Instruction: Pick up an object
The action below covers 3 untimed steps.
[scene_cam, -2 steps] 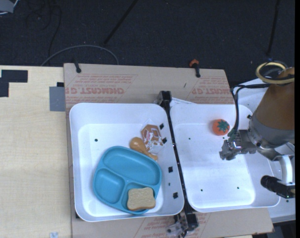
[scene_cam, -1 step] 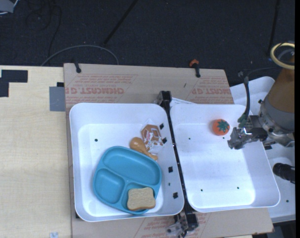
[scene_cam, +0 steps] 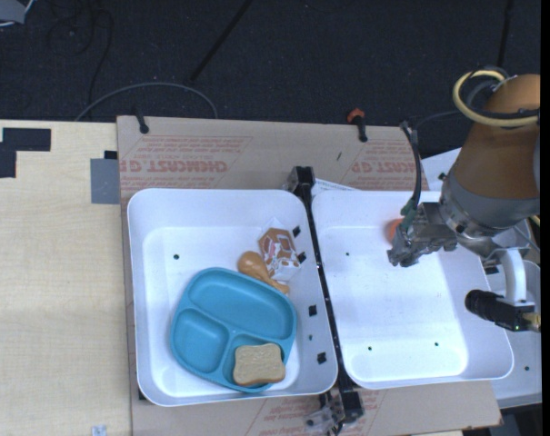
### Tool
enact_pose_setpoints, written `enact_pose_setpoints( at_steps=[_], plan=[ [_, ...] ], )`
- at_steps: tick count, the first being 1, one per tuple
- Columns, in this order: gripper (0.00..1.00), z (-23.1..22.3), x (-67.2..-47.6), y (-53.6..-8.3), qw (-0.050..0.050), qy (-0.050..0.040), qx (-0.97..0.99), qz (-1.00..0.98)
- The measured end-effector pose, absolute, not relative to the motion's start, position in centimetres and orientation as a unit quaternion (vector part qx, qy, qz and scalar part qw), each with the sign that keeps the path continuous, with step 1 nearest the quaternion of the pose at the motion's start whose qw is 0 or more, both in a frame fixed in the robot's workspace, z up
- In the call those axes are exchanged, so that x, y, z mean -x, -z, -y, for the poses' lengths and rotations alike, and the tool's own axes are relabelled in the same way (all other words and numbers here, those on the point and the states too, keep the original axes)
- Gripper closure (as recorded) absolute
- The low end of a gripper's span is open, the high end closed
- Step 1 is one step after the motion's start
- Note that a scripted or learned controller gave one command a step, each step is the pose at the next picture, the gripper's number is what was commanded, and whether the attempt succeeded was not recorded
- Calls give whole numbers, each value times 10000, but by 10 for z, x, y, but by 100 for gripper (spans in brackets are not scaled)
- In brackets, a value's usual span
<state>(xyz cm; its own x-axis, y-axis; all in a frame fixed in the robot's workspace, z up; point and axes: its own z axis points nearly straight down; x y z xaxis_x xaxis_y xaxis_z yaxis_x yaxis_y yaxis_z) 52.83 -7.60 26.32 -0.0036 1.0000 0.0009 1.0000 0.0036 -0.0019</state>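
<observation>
In the right shallow white plastic bin (scene_cam: 411,352), the dark two-finger gripper (scene_cam: 407,246) hangs beside a small orange object (scene_cam: 395,229) (its long axis and whether it is gripped are unreadable).

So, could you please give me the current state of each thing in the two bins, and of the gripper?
blue divided tray: flat in the left bin.
bread slice: lying in the tray's near compartment.
wrapped snack: beside the tray's far edge.
orange object: in the right bin, next to the gripper.
gripper: low over the right bin.
</observation>
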Motion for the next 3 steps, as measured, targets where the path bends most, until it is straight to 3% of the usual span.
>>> enact_pose_setpoints(
  at_steps=[1,3],
  plan=[
    [100,29,-541,-249,24,-12,7058,7084],
    [100,-72,-546,-217,27,-20,7056,7086]
  ],
)
